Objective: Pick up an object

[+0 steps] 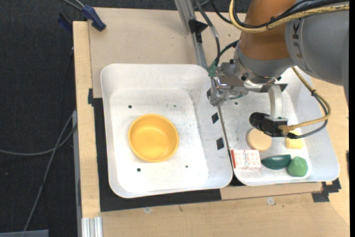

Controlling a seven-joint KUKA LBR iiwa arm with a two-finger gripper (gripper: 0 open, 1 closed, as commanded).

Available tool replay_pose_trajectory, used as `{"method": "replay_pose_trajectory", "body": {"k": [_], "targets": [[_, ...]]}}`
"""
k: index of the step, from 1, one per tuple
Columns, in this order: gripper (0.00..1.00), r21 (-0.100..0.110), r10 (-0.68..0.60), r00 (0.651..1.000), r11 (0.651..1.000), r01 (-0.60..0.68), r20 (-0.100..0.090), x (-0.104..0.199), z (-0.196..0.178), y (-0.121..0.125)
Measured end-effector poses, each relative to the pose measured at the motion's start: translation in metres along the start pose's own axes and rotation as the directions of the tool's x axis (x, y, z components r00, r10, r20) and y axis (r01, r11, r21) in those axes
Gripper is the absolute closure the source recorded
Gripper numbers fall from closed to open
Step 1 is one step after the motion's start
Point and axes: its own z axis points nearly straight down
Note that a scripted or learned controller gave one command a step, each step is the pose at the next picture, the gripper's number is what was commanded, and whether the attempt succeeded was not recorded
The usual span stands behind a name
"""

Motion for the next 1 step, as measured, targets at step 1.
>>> {"method": "replay_pose_trajectory", "body": {"k": [1], "targets": [[1.0, 0.002, -0.001, 1.0, 1.0, 0.001, 0.002, 0.0534, -0.0061, -0.0209]]}}
